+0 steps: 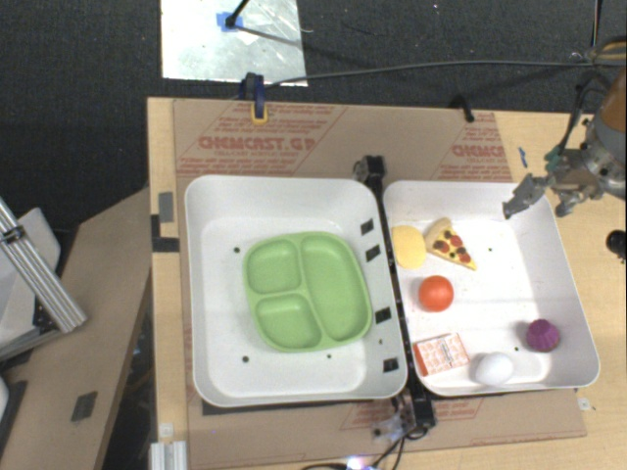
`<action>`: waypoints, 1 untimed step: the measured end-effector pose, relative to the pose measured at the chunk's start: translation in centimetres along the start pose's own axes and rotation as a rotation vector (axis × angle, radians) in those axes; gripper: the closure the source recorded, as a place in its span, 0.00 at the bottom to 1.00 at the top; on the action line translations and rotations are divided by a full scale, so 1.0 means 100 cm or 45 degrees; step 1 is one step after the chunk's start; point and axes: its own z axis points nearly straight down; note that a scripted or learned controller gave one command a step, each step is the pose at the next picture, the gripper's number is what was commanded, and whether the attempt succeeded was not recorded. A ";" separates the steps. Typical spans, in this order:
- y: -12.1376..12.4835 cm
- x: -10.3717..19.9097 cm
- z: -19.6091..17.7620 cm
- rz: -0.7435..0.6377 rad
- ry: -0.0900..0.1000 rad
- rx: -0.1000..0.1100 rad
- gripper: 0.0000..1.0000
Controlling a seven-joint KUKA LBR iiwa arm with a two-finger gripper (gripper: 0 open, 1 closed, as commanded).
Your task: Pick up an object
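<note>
The gripper (539, 207) hangs over the far right corner of the right bin (578, 311). Its two fingers (519, 199) are spread apart with nothing between them. All the loose pieces lie in that bin, on its floor, below and to the left of the fingertips as the camera sees it. Nearest is a toy pizza slice (451, 244), a little down and left of the left finger and clear of it. Its long axis runs on a diagonal, crust toward the upper left and tip toward the lower right. Just beside its crust, on the side away from the fingers, sits a yellow rounded piece (409, 247), perhaps a lemon. Nearer the camera than those two lies an orange-red ball (436, 293), like a tomato. Well away from the fingers, along the near wall, are a red-and-white packet (441, 353), lying flat with its long side roughly across the bin, and a white egg (493, 368) just beside it. A purple ball (543, 335) rests near the near right corner, almost straight below the right finger in the camera's view. The left bin (284, 186) holds a green divided plate (307, 290), well apart from the gripper.
</note>
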 end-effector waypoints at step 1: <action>0.002 0.000 -0.006 -0.003 -0.003 -0.013 0.00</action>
